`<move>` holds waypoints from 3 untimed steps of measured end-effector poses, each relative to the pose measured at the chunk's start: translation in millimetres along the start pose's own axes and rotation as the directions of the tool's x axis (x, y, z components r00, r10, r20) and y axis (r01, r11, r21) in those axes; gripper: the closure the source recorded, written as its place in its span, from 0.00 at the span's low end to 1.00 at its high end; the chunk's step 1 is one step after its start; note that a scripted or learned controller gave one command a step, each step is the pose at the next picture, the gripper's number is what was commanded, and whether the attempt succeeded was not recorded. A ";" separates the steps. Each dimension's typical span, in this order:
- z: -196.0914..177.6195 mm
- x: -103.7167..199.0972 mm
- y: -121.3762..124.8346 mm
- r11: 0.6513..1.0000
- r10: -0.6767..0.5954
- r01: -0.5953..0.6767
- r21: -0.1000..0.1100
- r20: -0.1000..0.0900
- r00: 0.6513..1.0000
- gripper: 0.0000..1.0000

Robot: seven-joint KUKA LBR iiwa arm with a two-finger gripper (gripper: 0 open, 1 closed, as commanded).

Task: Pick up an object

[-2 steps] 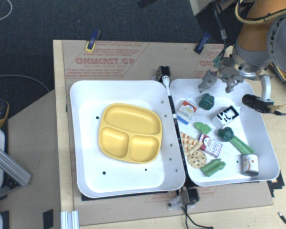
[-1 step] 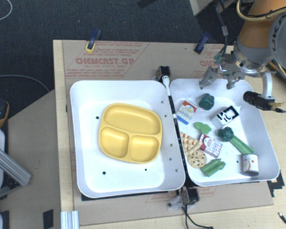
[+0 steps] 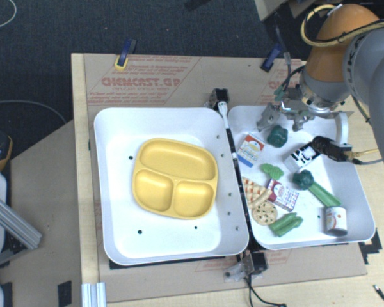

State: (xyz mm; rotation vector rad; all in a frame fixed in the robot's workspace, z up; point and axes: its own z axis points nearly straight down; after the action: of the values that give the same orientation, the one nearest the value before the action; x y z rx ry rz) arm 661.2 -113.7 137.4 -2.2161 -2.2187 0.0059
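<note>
Two white bins sit side by side: the left bin [image 3: 109,171] bears one yellow divided plate [image 3: 175,178]; the right bin [image 3: 352,190] holds roughly ten small toy foods and packets, among them one cookie [image 3: 264,213] and one pizza slice [image 3: 254,190].

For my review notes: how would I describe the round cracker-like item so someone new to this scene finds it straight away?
Start at the right white bin, the one crowded with small toys. Along its near-left part, beside the divider, lies the round tan cookie, just below a pizza slice and left of a green pod-shaped toy. It is the only flat, round, speckled piece there.
</note>
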 end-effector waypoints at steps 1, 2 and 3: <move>48.2 0.9 2.3 1.000 0.001 -0.001 -0.010 -0.001 1.000 0.00; 32.5 0.7 5.1 1.000 -0.002 0.002 -0.021 0.003 1.000 1.00; -12.1 -4.2 6.5 1.000 0.001 -0.001 -0.013 0.003 1.000 1.00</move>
State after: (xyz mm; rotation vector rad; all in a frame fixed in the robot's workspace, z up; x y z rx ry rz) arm 667.8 -117.9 149.5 -2.2252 -2.2262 -0.0053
